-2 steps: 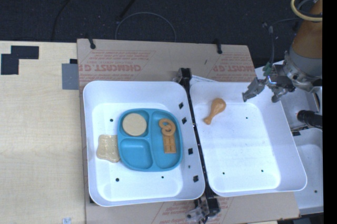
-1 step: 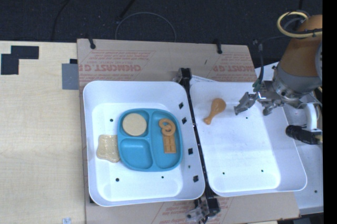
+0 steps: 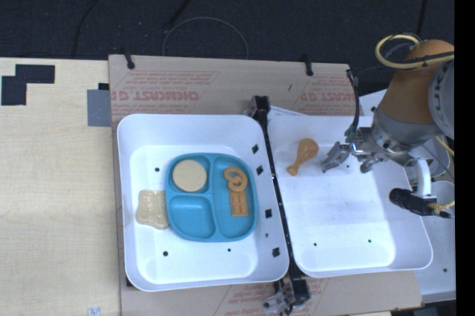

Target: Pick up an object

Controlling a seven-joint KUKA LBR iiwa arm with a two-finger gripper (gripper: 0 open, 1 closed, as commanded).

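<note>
A tan toy drumstick (image 3: pixel 303 156) lies in the upper left of the right bin (image 3: pixel 349 248). My gripper (image 3: pixel 349 160) hangs just to the drumstick's right, over the bin's upper right part. It is open, its fingers are spread, and nothing is between them. The left bin (image 3: pixel 141 262) holds a blue divided tray (image 3: pixel 200 222). On the tray are a round beige biscuit (image 3: pixel 188 175) and an orange key-shaped piece (image 3: pixel 237 191). A pale slice of toast (image 3: pixel 152 208) lies against the tray's left side.
A black divider (image 3: pixel 272 192) runs between the two bins. The bins rest on a cardboard sheet (image 3: pixel 223 84) on the wooden bench. The arm (image 3: pixel 415 96) comes in from the right above the right bin's far corner.
</note>
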